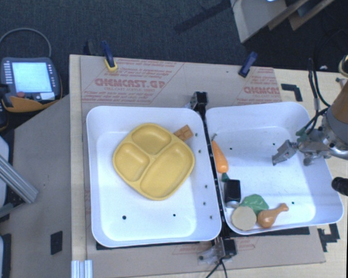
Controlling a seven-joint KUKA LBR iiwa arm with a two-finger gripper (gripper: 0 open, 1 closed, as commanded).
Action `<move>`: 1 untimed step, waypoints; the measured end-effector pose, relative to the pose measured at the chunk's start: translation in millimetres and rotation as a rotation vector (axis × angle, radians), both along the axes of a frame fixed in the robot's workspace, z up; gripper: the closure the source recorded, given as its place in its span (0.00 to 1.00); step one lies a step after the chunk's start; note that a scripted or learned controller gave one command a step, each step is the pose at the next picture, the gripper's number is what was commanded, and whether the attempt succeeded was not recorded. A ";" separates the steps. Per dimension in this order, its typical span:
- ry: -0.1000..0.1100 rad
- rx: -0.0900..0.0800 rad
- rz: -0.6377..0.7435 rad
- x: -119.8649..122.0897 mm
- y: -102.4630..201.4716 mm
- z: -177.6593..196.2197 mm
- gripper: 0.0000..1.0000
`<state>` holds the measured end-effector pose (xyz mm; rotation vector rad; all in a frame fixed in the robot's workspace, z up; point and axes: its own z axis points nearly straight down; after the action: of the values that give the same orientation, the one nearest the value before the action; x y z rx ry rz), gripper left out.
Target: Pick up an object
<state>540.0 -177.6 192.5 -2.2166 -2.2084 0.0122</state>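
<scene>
Under yellow plate, brown block half hidden

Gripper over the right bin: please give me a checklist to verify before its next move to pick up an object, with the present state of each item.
1. Gripper holds nothing: ok.
2. Fingers spread apart: ok.
3. Gripper above a target: not ok; bare floor of the right bin lies beneath.
4. Carrot free to grasp: not ok, it lies against the wall.
5. Drumstick apart from the green piece: cannot tell.
</scene>
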 end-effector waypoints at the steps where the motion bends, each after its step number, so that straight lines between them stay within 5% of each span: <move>1: -0.014 -0.003 0.004 3.3 0.4 7.2 0.00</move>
<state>543.3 -177.2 199.8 -2.2209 -2.2211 0.0006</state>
